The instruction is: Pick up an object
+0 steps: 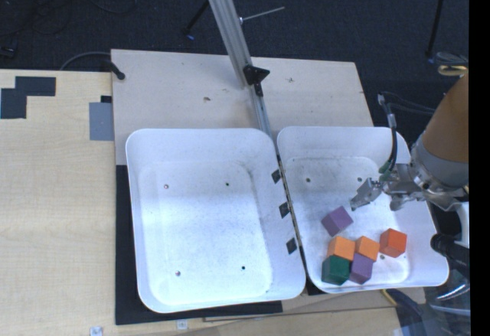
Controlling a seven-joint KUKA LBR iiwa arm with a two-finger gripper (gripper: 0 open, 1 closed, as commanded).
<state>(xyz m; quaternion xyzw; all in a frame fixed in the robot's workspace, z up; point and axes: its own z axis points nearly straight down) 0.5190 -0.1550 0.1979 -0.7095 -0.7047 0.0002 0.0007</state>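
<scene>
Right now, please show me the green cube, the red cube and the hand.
green cube [334, 271], camera view, on its top face
red cube [393, 242], camera view, on its top face
hand [366, 196], camera view, between its fingertips

You see two white bins: the left bin [200, 220] has a faint grey speckle over its floor and a few dark dots, and the right bin [337, 162] shows the same speckle. In the right bin you have a light purple block [337, 220], two orange blocks [341, 248] [367, 247], a redder orange block [393, 242], a dark green block [334, 271] and a darker purple block [360, 268]. The arm [448, 135] reads orange-brown above grey. The gripper [366, 194] is silver-grey metal. The bench [53, 204] is pale wood grain with dark grey patches. The slanted rail [230, 28] is silver.
</scene>
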